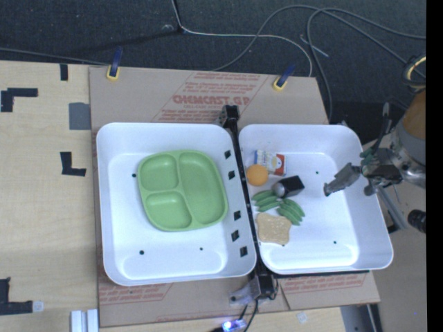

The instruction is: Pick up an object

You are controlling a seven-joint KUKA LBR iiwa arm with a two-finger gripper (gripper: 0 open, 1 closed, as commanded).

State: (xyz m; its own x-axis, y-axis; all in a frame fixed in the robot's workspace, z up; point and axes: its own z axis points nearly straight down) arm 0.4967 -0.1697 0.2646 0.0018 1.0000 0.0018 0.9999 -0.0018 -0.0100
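A: Nearest the camera, in the right shallow white plastic bin [346, 258]?

B: A flat tan slice of toy bread [273, 229], lying close to the divider between the bins.

A: Just behind that?

B: A cluster of green toy pea pods [279, 204], touching the bread's upper edge. Then a small black and grey block-shaped object [287, 185], resting right against the pods.

A: Further back?

B: A round orange toy fruit [257, 175], and behind it a small white and red packet [270, 161], the two touching. All five items grouped in the left part of that bin, none lifted.

A: And the left shallow white plastic bin [118, 206]?

B: Holding a light green plastic divided plate [183, 189] with three compartments, set flat near the middle.

A: The two-finger grey gripper [339, 180]?

B: Reaching in over the right bin's right side, well apart from the grouped items. Nothing seen between the fingers. Open or closed: cannot tell, too dark and small.

A: Farthest back?

B: Brown cardboard sheet [208, 95] under both bins, held by two yellow and blue clamps [114, 66] at its far edge.
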